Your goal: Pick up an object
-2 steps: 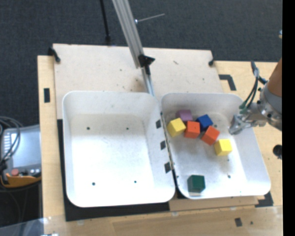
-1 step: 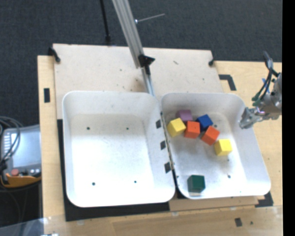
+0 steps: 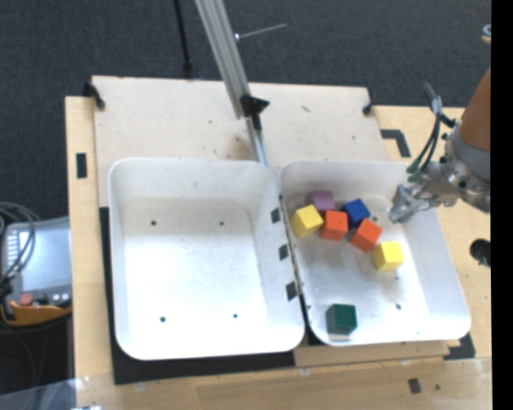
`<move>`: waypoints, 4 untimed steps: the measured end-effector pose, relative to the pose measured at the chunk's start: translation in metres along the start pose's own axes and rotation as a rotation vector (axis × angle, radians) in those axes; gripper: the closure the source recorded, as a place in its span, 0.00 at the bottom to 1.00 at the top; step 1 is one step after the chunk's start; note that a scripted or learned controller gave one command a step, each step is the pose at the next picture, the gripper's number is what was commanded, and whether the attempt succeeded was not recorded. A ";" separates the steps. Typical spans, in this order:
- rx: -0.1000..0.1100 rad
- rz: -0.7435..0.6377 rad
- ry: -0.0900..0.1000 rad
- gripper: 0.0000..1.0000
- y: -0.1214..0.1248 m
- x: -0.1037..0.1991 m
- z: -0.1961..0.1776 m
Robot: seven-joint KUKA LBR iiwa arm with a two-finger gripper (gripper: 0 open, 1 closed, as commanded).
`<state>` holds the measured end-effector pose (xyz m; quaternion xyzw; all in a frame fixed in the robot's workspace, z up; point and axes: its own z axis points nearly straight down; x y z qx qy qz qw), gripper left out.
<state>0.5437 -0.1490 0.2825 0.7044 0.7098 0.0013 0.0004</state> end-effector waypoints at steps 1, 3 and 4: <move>0.003 0.000 0.001 1.00 0.005 0.047 -0.001; 0.004 0.001 0.000 1.00 0.003 0.150 0.018; 0.004 0.001 0.000 1.00 -0.003 0.204 0.035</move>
